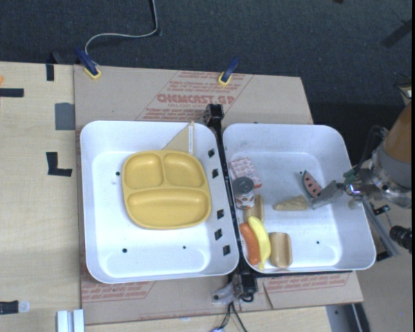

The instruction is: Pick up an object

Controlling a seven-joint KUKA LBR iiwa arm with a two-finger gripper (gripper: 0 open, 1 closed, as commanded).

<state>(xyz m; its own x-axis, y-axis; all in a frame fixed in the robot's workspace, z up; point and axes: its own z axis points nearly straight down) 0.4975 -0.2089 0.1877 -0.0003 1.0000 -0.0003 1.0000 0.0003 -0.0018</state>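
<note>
Reaching in from the right, the arm (401, 151) brings its gripper (326, 194) low over the right bin (332, 138), near its right wall. We cannot tell from this slanted view what state the gripper is in, and we see nothing carried by it.

The task names no particular object, so we judge the nearest pieces the likeliest targets: the melon slice (310, 182), just left of the gripper tip, and the tan piece (292, 203), lying flat a little nearer and to the left. Both sit apart from the crowd along the bin's left wall — a better choice than the packed corner. To do this step well, we would centre the gripper over one piece alone, descend until it brackets that piece across its narrow width, and close before lifting straight up. The melon slice stands close to the tip, so a sideways nudge may push it away rather than capture it.

Counts, as far as we can tell:
- bins — two, the left bin (104, 254) and the right bin
- yellow tray (167, 189), three compartments — one, in the left bin
- can (244, 189) — one
- banana (259, 237) — one
- carrot (250, 239) — one, touching the banana
- bun (281, 249) — one, just right of the banana
- melon slice — one
- tan piece — one
</note>
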